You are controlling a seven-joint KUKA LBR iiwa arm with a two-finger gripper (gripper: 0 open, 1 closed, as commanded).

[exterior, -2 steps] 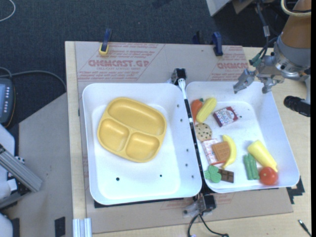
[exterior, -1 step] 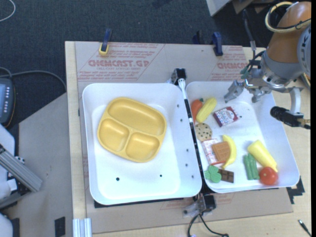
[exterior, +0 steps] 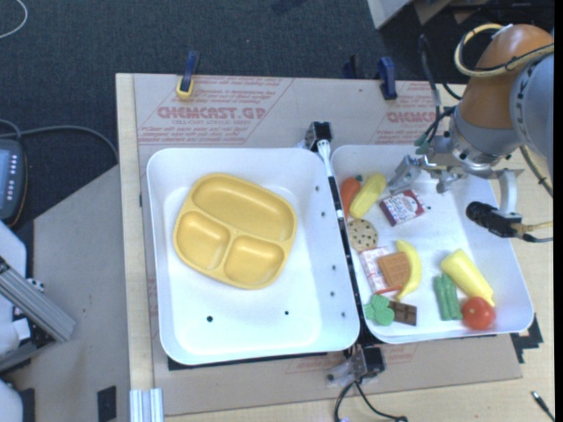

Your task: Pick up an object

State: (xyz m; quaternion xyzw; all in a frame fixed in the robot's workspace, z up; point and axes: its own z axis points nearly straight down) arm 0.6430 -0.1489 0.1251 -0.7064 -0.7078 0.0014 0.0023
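Observation:
My gripper [exterior: 425, 176] hangs over the back of the right bin [exterior: 510, 266], its two fingers spread apart with nothing between them. Just below and left of it lies a red-and-white packet [exterior: 402, 207]. An orange carrot [exterior: 350, 192] and a yellow corn piece [exterior: 370, 193] lie to its left by the bin's wall. Nearer the front are a cookie [exterior: 361, 233], a banana [exterior: 410, 266], a second packet [exterior: 378, 269], a green broccoli [exterior: 379, 308], a chocolate piece [exterior: 405, 314], a green vegetable [exterior: 447, 297], a yellow wedge [exterior: 466, 274] and a tomato [exterior: 478, 312].
The left bin [exterior: 176, 323] holds a yellow divided plate [exterior: 233, 229]. A black part with a cable [exterior: 491, 218] sticks out beside the arm over the right bin's far side. Clamps sit at the bench's back edge.

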